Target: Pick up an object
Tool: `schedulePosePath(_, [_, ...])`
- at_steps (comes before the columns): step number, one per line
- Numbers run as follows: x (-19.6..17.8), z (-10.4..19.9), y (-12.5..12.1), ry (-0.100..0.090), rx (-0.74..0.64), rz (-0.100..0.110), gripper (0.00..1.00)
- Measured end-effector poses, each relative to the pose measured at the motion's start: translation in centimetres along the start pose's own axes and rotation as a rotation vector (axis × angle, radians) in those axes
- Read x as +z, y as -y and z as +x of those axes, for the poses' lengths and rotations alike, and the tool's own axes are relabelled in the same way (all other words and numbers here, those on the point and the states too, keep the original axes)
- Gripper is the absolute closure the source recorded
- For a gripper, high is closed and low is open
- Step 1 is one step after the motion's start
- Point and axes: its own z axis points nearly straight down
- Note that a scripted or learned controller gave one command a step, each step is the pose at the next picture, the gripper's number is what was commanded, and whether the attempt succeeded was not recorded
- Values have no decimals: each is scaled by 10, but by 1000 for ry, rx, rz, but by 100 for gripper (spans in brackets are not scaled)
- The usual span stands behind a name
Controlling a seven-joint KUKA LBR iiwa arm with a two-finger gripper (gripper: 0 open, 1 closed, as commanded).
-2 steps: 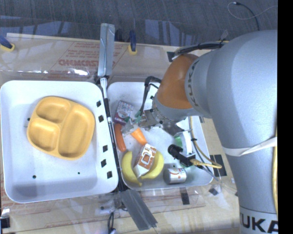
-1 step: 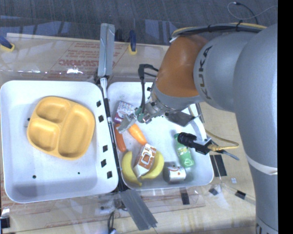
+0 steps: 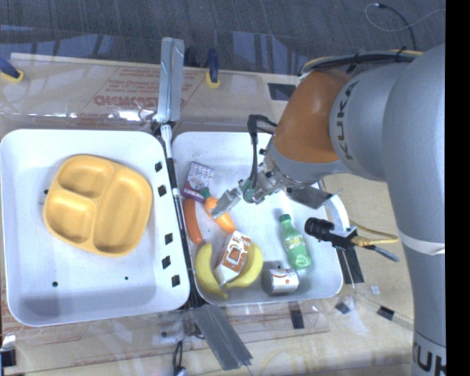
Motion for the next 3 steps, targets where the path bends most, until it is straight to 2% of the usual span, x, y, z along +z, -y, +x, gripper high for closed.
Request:
schedulePosePath(1, [64, -30, -9, 0, -228, -1, 0])
schedulePosePath(2, [55, -30, -9, -1, -233, 0, 100])
schedulePosePath(3, [-37, 8, -44, 2, -148, -3, 100])
